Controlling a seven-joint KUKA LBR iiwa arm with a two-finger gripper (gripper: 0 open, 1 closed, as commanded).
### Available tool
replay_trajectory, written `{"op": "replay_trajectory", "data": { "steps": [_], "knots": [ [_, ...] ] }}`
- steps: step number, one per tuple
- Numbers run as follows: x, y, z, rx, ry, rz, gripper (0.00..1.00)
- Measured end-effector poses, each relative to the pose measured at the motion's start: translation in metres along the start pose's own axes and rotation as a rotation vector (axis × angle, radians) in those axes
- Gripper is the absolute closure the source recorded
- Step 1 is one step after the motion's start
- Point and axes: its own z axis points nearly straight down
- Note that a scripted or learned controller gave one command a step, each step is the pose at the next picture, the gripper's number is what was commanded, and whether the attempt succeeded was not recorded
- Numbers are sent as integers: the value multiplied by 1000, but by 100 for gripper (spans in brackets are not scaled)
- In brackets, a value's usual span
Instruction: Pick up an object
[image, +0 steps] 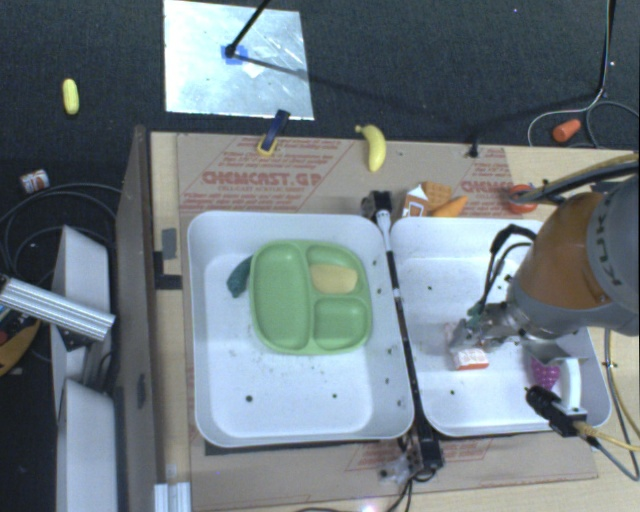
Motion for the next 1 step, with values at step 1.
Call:
{"op": "replay_trajectory", "data": {
  "steps": [1],
  "knots": [
    [49, 46, -80, -5, -1, -5, 100]
  ]
}}
